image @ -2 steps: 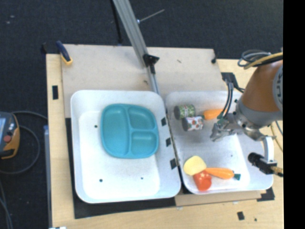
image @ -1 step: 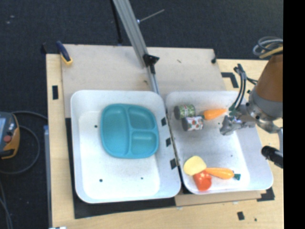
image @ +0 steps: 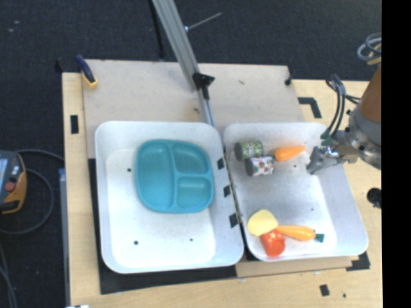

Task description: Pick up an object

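Pincer, finger state I cannot tell, hovers at right bin's upper right beside 1 small carrot; you risk it nudging the carrot against the wall.

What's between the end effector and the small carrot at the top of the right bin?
Nothing visible. The end effector sits just right of the carrot, with bare bin floor between them. The green can and the small printed can lie on the carrot's far side, to its left.

the gripper hangs low, arm reaching leftward.
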You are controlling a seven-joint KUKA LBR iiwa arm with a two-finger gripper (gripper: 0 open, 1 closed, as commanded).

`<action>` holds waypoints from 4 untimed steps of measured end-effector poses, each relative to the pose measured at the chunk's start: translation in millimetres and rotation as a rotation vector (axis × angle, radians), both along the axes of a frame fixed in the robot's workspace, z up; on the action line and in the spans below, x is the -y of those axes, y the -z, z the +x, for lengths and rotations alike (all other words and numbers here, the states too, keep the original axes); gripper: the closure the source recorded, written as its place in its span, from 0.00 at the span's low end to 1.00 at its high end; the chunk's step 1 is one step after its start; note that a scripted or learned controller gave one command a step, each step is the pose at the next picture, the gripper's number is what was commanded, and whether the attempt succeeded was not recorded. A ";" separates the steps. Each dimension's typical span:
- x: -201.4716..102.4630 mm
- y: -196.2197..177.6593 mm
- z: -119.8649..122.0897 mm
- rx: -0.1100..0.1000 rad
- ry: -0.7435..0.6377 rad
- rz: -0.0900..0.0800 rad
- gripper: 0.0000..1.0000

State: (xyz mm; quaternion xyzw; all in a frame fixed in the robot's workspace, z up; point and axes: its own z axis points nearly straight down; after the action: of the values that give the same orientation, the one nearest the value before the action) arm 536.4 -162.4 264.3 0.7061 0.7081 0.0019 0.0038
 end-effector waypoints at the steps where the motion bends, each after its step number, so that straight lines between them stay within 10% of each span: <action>1: 1.2 -26.6 1.4 -0.003 -0.001 0.001 1.00; 4: -144.8 -8.0 8.4 -0.008 -0.004 0.003 1.00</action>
State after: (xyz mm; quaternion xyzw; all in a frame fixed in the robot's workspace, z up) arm 544.8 -17.7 272.3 0.7047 0.7095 0.0002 -0.0001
